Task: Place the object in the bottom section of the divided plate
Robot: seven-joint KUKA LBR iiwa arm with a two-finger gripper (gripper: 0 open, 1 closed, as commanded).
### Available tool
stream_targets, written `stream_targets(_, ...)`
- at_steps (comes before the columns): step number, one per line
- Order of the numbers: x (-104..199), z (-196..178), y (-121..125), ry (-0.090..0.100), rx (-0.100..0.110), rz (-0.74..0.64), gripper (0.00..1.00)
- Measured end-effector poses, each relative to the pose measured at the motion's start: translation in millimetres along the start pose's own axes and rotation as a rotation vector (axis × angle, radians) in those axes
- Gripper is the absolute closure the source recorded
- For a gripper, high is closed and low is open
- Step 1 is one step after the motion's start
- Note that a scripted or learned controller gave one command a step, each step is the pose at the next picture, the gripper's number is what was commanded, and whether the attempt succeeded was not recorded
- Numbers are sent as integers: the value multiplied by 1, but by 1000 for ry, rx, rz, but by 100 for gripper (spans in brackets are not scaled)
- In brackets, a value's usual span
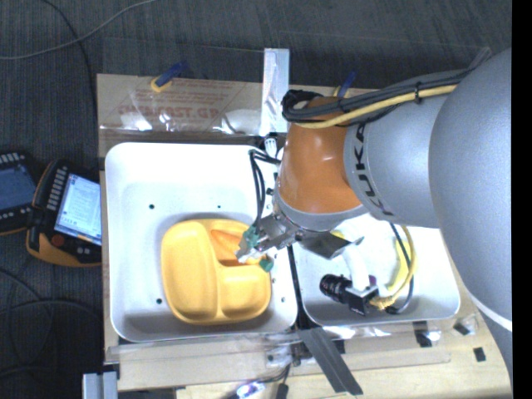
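Note:
A yellow divided plate [195,277] lies in the left bin [133,181], towards its front right. It has a long section on the left and two smaller ones on the right. My gripper [254,248] hangs over the plate's right edge, above the line between the two small sections. A small green thing [248,238] shows right at the gripper's tip, and another green bit [267,265] sits just below it at the plate's rim. An orange patch [226,239] shows in the upper right section, partly hidden by the gripper.
The arm's orange band [312,177] and grey body cover most of the right bin [432,306]. The wall between the two bins [293,293] runs just right of the plate. A tablet and a handheld controller [62,210] lie left of the bench.

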State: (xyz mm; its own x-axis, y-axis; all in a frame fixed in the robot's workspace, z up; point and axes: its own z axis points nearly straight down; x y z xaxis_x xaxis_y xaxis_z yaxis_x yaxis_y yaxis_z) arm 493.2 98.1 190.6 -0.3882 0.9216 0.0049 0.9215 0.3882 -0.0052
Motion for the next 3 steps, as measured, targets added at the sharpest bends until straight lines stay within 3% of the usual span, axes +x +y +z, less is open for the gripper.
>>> stream_targets(1, 64, 0, 16, -4, -1, -117, 100)
stream_targets(2, -22, -15, -19, -7, -3, -301, 100)
stream_targets(3, 19, -64, 3, -5, -3, -67, 100)
